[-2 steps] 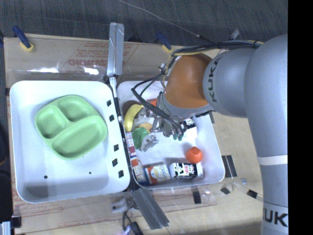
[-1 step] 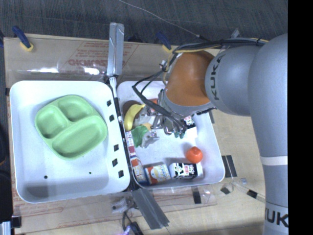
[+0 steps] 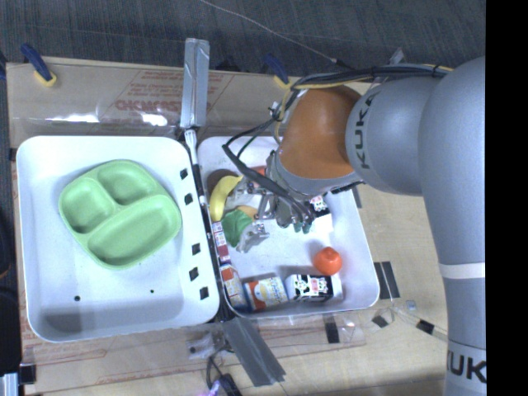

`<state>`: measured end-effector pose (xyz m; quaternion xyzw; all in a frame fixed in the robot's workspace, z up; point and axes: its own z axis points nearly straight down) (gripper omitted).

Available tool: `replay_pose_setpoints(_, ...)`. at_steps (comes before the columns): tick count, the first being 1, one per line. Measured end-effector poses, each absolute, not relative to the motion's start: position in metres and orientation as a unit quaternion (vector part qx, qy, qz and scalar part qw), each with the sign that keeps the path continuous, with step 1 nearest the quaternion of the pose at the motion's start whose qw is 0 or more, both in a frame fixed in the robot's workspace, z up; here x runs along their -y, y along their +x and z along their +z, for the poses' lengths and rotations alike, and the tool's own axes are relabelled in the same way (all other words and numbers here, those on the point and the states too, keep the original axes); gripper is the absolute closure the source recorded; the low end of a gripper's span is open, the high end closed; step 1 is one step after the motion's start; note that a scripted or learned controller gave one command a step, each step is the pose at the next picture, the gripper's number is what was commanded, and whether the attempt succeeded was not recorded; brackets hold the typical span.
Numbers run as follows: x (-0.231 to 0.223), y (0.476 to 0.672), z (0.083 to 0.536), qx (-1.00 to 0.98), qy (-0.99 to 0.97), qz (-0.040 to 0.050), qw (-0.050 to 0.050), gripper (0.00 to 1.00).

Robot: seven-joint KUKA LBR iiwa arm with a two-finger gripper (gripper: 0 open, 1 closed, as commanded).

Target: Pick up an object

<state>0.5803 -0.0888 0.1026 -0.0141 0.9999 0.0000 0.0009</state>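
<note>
My gripper [image 3: 262, 221] reaches down into the right bin [image 3: 356, 254] from under the orange wrist band, its metal fingers hanging just right of a green object [image 3: 235, 223]. A yellow banana [image 3: 222, 195] lies above the green object at the bin's left wall. An orange-red fruit [image 3: 327, 260] sits lower right. Along the bin's front edge lie a carton with a cow print [image 3: 314, 286] and an orange-labelled bottle [image 3: 266, 291]. The arm hides the back of the bin. Nothing shows clearly between the fingers.
The left bin [image 3: 49, 287] bears a green divided plate [image 3: 121, 211]. A divider wall with black clips [image 3: 198, 246] separates the two bins. A red-labelled packet [image 3: 220, 242] lies against that wall. The big grey arm [image 3: 429, 139] covers the right side.
</note>
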Motion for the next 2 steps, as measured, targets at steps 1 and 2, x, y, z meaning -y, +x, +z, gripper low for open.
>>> replay_pose_setpoints(1,0.103,0.519,0.094,-1.0,0.004,-0.0004,0.003,0.0)
replay_pose_setpoints(2,0.094,0.554,0.092,-0.998,-0.062,0.0002,0.001,0.0)
